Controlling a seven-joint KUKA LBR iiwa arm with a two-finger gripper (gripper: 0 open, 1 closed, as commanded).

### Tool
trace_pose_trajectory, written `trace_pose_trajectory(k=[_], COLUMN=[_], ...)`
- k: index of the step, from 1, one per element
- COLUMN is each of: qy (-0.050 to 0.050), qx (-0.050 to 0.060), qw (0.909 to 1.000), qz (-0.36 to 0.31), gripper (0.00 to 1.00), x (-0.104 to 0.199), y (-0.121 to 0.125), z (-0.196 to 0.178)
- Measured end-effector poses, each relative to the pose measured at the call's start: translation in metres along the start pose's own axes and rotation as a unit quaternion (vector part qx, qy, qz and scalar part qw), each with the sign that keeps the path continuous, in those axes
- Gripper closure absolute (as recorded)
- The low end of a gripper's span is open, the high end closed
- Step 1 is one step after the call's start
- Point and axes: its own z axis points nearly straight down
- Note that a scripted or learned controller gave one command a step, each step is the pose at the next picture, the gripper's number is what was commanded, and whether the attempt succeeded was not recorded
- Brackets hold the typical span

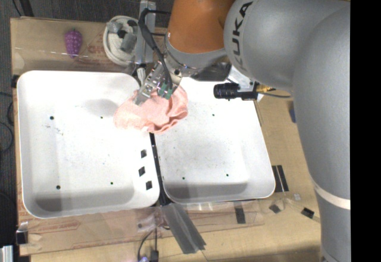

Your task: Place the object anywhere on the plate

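Observation:
The pink plate [156, 114] lies across the divider between the two white bins, at their far edge. My gripper [153, 89] hangs just over the plate's far rim, under the orange wrist band. A small dark green object [166, 92] shows right at the gripper's tip, over the plate's upper right part. From this angle I cannot make out whether the gripper holds it or whether it rests on the plate.
The left bin [71, 153] and right bin [220, 159] sit side by side. On the bench beyond the left bin lie a purple grape-like toy [73, 41] and a white round fixture [119, 37]. The grey arm covers the right side.

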Motion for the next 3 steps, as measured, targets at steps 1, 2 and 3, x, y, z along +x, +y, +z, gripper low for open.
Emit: trace_pose_trajectory(k=[1,2,3], qy=[0.001,-0.003,-0.001], qx=[0.001,-0.001,0.000], qw=[0.9797,0.9598,0.9592], qz=[-0.201,-0.281,-0.283], gripper=[1.00,1.00,1.00], x=[0.039,0.067,0.097], y=[0.043,0.084,0.124], z=[-0.001,-0.004,0.011])
